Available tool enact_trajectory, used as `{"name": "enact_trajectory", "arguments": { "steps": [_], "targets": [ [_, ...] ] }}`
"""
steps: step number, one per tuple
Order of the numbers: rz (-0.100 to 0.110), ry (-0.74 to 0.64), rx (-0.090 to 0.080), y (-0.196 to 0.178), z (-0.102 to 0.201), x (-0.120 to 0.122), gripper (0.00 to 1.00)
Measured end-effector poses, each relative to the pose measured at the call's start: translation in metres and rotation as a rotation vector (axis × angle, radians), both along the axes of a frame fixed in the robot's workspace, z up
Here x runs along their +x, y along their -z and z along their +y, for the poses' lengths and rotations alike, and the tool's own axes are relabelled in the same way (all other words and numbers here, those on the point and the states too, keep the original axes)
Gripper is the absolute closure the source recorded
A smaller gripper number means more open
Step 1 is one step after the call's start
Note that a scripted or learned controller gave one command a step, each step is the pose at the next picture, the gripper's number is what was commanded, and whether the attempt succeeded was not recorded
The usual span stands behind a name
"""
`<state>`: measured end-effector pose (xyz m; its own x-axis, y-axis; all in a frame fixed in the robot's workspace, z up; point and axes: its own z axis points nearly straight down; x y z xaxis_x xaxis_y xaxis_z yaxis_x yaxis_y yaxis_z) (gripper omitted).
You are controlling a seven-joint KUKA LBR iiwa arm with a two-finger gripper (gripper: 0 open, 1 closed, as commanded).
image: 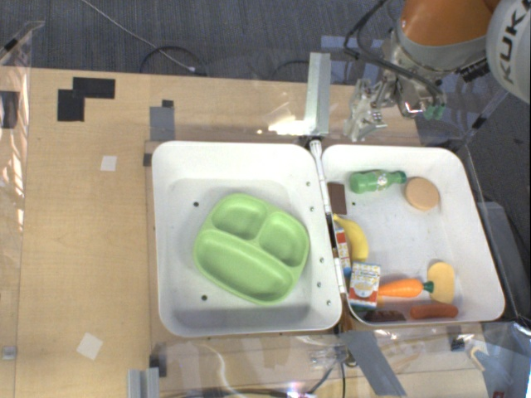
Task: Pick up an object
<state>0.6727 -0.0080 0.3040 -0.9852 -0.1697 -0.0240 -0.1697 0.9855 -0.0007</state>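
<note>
My gripper [366, 116] hangs above the back edge of the right bin [465, 222], its fingers apart with nothing between them. Below it in that bin lie a green bottle [376, 181] on its side and a round tan cookie [422, 194]. A banana [354, 237] lies along the bin's left wall. Near the front sit a small carton [364, 282], an orange carrot [403, 288], a yellow lemon-like piece [442, 279] and a reddish sausage [431, 311].
The left bin [178, 181] holds a green divided plate [251, 246]. A metal post [318, 94] stands at the back between the two bins. Bare wooden bench [75, 239] lies to the left.
</note>
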Motion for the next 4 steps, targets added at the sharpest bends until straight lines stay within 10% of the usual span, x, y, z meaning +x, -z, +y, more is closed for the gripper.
{"name": "enact_trajectory", "arguments": {
  "steps": [4],
  "targets": [
    [0.001, 0.003, 0.003, 0.002, 0.094, -0.001, 1.00]
  ]
}}
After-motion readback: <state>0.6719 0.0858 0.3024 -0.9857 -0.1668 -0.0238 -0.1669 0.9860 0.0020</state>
